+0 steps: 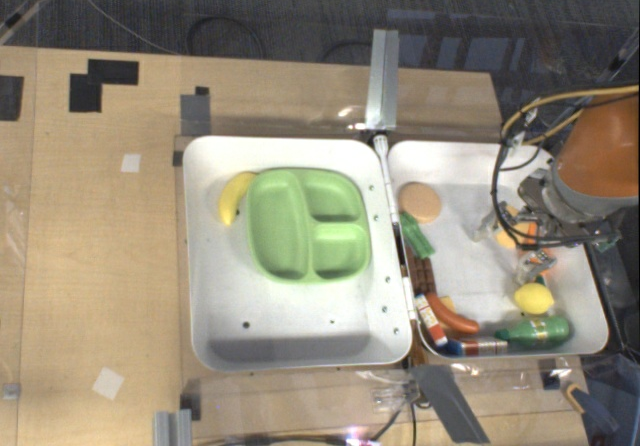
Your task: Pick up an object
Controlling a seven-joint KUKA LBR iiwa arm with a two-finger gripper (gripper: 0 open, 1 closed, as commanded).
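Note:
The right bin holds several small items. A tan round disc lies near its upper left. A yellow lemon sits at the lower right, just above a green bottle-like piece. Along the left wall lie a green stick, a brown bar and a red-orange sausage. My gripper hangs over the right side of this bin, just above the lemon, under the orange-banded wrist and tangled in cables. Something small and orange shows beside it.
The left bin carries a green divided plate with a yellow banana at its left edge. A metal divider post stands between the bins at the back. Wooden bench surrounds both.

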